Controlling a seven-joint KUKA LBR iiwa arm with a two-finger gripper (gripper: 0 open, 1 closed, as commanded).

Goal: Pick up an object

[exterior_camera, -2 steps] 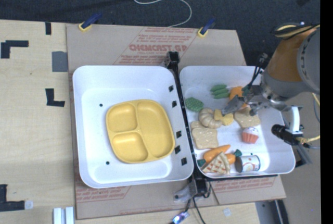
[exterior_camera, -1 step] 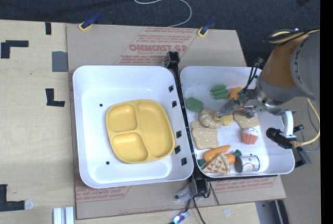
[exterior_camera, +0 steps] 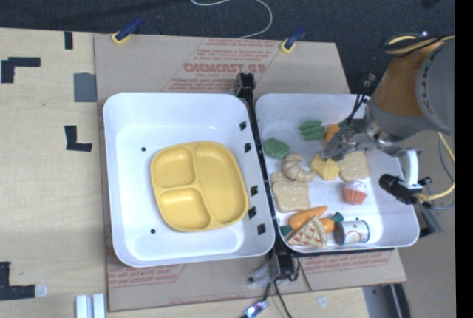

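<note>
My gripper hangs low over the right bin, its dark fingers just above a yellow cheese wedge. Beside them lie a green bean pod, a small orange piece and a pale bread slice. Further toward the front are a toast slice, a beige mushroom-like piece, a green leaf, a pink cupcake, a carrot, a pizza slice and a small can. Nothing shows between the fingers.
The left bin holds a yellow divided plate. A black divider clip sits between the bins at the back. The grey arm with its orange band comes in from the right over the right bin's edge.
</note>
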